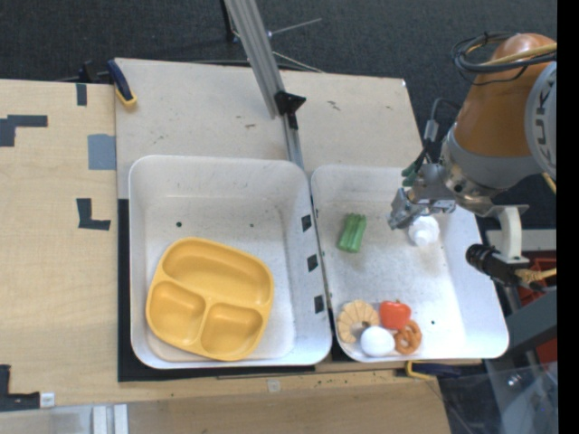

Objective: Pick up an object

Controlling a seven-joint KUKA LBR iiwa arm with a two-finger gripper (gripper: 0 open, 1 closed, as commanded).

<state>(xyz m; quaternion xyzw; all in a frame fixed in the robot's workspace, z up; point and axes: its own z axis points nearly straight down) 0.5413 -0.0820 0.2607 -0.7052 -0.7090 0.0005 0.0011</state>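
Camera view, looking down at a slant on a pale surface (208, 107) carrying two shallow white bins side by side. My grey arm with its orange band reaches in from the right, and my gripper (414, 213) hangs low over the right bin (470, 324), near its upper right part. I cannot tell its state from this angle. A small white object (423, 232) lies just below the gripper, touching or nearly touching it; I cannot say it is held. It looks smooth and rounded, probably light and a little slippery, so I judge a hold across its widest middle safest. A green block (352, 231) lies to its left, near the divider. At the bin's near edge cluster a tan ridged piece (356, 316), a red piece (394, 314), a white ball (377, 340) and a pretzel shape (409, 336). The left bin (217, 188) holds a yellow divided tray (211, 297).
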